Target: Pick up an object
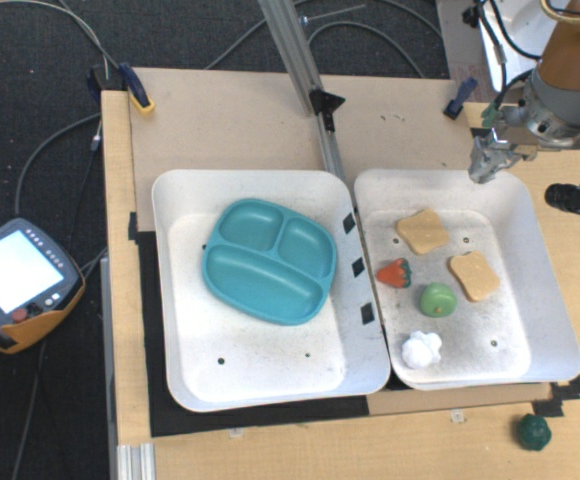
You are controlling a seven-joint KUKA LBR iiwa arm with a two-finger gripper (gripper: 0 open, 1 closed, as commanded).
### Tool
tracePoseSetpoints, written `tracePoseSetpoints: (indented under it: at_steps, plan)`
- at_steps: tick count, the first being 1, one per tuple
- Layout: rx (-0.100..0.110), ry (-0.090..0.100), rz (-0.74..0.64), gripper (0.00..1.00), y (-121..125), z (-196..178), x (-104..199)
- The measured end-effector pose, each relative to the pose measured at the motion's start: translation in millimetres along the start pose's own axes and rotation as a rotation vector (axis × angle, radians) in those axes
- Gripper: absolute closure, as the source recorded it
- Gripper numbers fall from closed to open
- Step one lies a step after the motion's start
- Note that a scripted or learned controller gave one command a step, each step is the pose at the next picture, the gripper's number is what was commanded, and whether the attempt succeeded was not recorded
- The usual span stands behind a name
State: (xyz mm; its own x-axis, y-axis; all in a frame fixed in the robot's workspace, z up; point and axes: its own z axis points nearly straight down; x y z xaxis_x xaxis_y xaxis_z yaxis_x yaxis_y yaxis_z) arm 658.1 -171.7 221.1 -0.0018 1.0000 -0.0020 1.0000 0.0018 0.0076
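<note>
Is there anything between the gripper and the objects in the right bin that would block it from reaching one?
Nothing visible does. The gripper is above the right bin's far rim. The nearest item, a tan bread slice, lies uncovered on the bin floor, apart from the other bread slice, red strawberry, green apple and white piece.

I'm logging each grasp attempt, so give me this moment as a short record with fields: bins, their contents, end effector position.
left bin: teal divided plate
right bin: two tan bread-like pieces, red strawberry-like toy, green ball, white lump
end effector: over the right bin's far rim, nothing seen in it
outside bins: dark green object on the bench, near right corner
</note>
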Motion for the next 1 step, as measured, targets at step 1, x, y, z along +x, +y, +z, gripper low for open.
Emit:
tracePoseSetpoints:
  at_steps: [1]
  plan:
    - [0.000, 0.000, 0.000, 1.00, 7.9, -46.7, -1.1]
